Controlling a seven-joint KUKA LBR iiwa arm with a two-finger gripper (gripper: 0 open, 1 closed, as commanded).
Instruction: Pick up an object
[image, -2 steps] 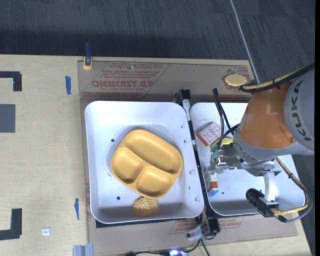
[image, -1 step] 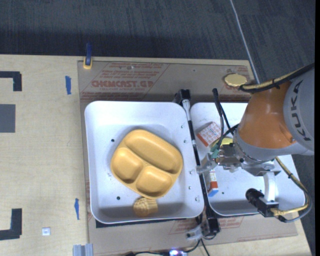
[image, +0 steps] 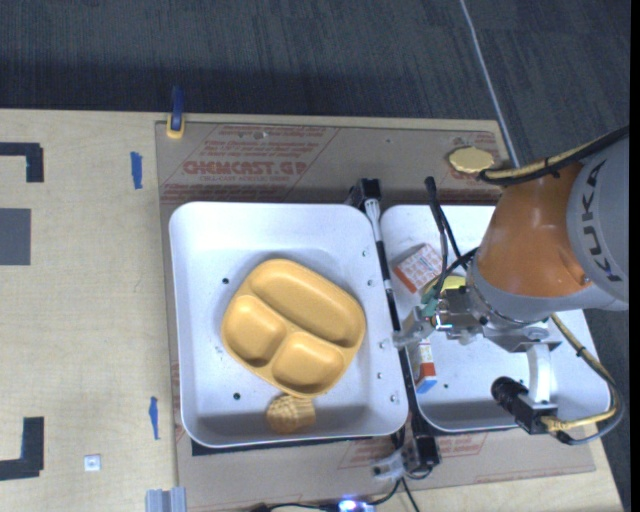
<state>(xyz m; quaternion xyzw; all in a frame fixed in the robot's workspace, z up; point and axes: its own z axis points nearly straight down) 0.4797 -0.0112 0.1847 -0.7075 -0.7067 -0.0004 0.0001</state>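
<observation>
While arm (image: 545, 250) overhangs right bin (image: 470, 412) — yellow tray (image: 292, 323) left

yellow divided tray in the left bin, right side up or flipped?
Flipped. The yellow tray lies in the left bin with its three compartments bulging up as rounded humps, not open hollows.

Two white bins (image: 190, 300) on a pale tan surface (image: 80, 330) marked with black and blue tape. Mustard-yellow divided tray (image: 292, 325), glossy, in the left bin; beside it a tan, ribbed small object (image: 291, 412). Orange-and-white packet (image: 417, 266) in the right bin. Grey arm (image: 590, 250) banded in orange, black lettering.
</observation>
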